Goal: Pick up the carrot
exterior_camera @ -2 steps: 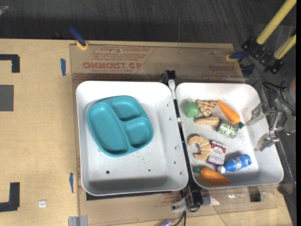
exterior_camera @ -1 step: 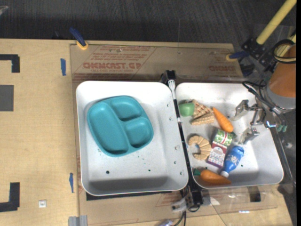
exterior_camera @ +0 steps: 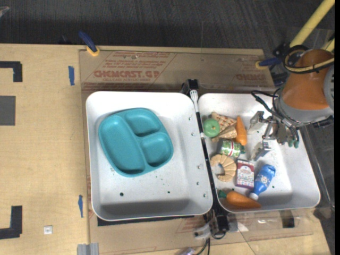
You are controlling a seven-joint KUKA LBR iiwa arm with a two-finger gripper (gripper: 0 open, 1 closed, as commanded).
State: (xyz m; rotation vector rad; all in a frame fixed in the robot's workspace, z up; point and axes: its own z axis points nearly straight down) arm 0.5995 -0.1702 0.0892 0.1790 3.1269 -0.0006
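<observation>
In the camera view, two white bins are seen side by side on the bench (exterior_camera: 42, 142). The left bin (exterior_camera: 106, 195) carries a teal divided plate (exterior_camera: 135, 139). The right bin (exterior_camera: 303, 190) holds a clutter of toy food: a green apple (exterior_camera: 212, 126), a small can (exterior_camera: 231, 149), a red carton (exterior_camera: 245, 175), a blue-and-white bottle (exterior_camera: 262, 178). Two orange carrot-like pieces are visible: one carrot (exterior_camera: 241, 132) lying near the bin's middle, just left of the gripper (exterior_camera: 264, 145), and a second carrot (exterior_camera: 241, 199) at the near wall. The gripper is lowered into the right bin, apart from both. Whether the jaws are wide or narrow cannot be told. The approach step is judged to be in hand; nothing is grasped yet. A short shift leftward onto the nearer carrot is called for next.
</observation>
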